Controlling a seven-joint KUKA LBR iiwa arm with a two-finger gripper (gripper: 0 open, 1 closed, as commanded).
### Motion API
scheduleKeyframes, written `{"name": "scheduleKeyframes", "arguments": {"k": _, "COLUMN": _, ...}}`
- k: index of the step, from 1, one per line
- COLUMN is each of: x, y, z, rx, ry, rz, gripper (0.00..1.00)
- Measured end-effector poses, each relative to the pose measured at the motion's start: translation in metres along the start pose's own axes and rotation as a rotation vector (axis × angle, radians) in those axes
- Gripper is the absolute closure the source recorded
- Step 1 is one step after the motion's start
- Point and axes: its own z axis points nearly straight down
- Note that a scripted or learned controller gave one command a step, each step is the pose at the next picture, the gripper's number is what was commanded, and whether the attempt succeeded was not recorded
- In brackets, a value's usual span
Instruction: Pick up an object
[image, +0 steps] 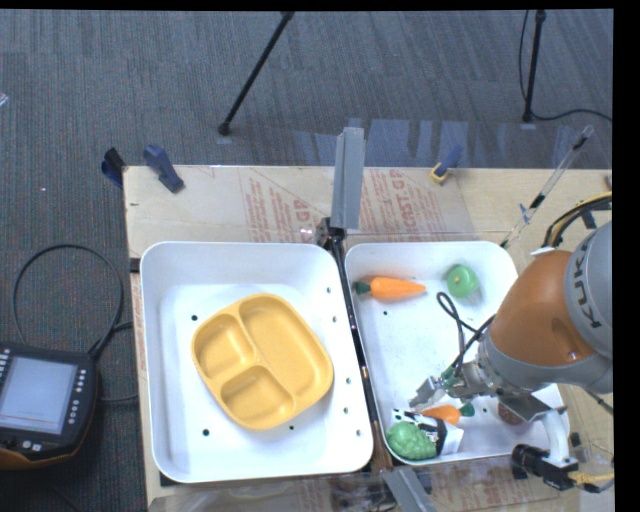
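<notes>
The gripper (447, 392) hangs low in the right bin (400, 330), just above a small orange toy (441, 412) at the near edge. I cannot tell how it is set. It might bump the green toy (405, 440) close by.

1. The two white bins (160, 300) look like smooth, slightly glossy plastic.
2. The yellow divided plate (262, 358) is smooth plastic with a soft sheen.
3. The carrot (392, 289), the green apple (461, 280) and the green leafy toy (407, 440) look like plastic.
4. The tabletop (250, 205) looks like matt cardboard printed in red.
5. The floor (120, 80) is rough, ribbed grey carpet.
6. The arm's orange band (545, 315) is glossy.
</notes>
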Motion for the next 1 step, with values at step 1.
{"name": "scheduleKeyframes", "arguments": {"k": 1, "x": 0.0223, "y": 0.0028, "z": 0.0002, "rx": 0.001, "ry": 0.001, "rz": 0.344, "gripper": 0.0}}
